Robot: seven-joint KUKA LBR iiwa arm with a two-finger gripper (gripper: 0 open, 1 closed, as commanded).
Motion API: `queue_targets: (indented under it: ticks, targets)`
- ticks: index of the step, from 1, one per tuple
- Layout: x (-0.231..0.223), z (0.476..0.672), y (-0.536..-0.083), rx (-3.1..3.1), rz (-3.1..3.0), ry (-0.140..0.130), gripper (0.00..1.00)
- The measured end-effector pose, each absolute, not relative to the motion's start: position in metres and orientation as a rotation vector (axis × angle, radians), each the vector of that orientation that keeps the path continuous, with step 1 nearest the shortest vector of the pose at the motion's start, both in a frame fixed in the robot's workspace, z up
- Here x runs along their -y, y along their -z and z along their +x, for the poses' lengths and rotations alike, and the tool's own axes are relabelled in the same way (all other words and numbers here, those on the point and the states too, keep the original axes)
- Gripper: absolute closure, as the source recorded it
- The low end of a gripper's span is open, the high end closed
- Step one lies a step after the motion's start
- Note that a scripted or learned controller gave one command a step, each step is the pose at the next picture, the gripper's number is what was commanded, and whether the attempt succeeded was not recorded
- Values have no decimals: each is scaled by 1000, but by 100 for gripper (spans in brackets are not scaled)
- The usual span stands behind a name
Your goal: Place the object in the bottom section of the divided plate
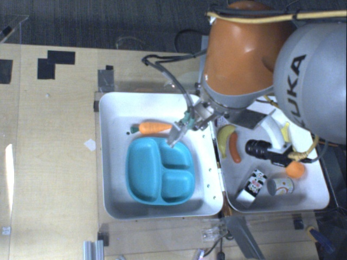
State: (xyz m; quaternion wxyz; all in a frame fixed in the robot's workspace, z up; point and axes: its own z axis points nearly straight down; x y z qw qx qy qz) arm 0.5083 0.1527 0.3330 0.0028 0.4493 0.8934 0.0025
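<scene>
A blue divided plate (146, 172) lies in the left bin (116, 145), with one long section on its left and two smaller ones on its right. An orange carrot (154, 127) lies on the bin floor just beyond the plate's far rim. My gripper (176, 135) hangs at the carrot's right end, over the far edge of the plate's upper right section. Nothing can be made out in its grasp. All three plate sections are bare.
The right bin (320, 196) holds a banana (224, 136), a red sausage (235, 147), an orange (295, 170), a cow-patterned carton (254, 184) and a small can (281, 186). The arm's large orange and grey body (244, 47) looms over the bins' far side.
</scene>
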Motion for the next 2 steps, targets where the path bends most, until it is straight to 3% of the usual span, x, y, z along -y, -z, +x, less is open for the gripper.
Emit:
queue_targets:
  ticks: [2]
  targets:
    - [-153, 508, -333, -2802, 1409, -8, 0]
